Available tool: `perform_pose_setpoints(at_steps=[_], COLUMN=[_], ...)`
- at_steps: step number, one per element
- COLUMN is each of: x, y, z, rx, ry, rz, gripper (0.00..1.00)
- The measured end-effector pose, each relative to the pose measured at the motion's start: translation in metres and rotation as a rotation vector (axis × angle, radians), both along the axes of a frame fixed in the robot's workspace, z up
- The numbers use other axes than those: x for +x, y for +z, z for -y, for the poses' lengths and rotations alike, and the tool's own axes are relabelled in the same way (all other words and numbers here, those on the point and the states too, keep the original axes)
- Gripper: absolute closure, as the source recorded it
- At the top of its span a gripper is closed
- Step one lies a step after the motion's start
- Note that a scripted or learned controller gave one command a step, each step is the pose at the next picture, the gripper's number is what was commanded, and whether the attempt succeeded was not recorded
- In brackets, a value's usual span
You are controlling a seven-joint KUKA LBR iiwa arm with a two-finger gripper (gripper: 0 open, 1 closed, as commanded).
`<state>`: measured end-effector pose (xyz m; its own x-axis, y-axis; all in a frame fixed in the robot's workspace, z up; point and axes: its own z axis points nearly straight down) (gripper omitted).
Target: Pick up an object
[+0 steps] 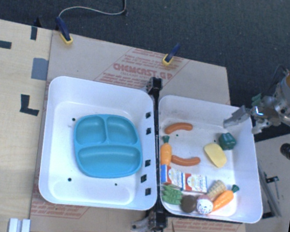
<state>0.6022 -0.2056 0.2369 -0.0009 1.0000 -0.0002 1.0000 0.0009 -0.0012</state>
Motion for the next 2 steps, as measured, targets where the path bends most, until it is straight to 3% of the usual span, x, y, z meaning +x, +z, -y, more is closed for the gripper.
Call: perform_pose_setpoints(at_steps=[1, 2], x=[0.056, 0.009], y=[-0.134, -0.129], z=[0.017, -0.001], rx=[0.001, 0.0], ry=[0.001, 0.0], rz=[-0.003, -0.001], gripper=[0.0, 0.0])
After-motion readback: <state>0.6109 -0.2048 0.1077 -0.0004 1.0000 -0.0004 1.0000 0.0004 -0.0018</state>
